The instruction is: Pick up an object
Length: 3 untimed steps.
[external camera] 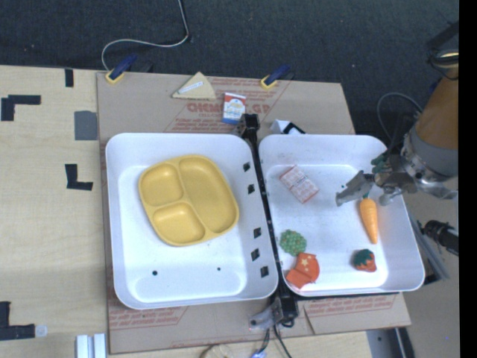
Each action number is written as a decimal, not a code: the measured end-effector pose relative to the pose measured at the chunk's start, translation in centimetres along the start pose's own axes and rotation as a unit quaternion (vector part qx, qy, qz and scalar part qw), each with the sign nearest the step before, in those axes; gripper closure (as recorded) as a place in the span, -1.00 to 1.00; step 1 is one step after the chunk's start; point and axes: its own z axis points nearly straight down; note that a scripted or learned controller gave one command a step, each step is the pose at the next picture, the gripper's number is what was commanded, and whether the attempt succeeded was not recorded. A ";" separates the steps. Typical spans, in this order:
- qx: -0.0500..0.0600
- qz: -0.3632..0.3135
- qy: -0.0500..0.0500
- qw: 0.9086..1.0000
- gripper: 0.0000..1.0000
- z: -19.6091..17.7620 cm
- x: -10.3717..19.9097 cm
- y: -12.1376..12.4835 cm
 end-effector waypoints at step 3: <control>-0.002 0.000 0.000 1.000 -1.00 16.7 4.4 15.2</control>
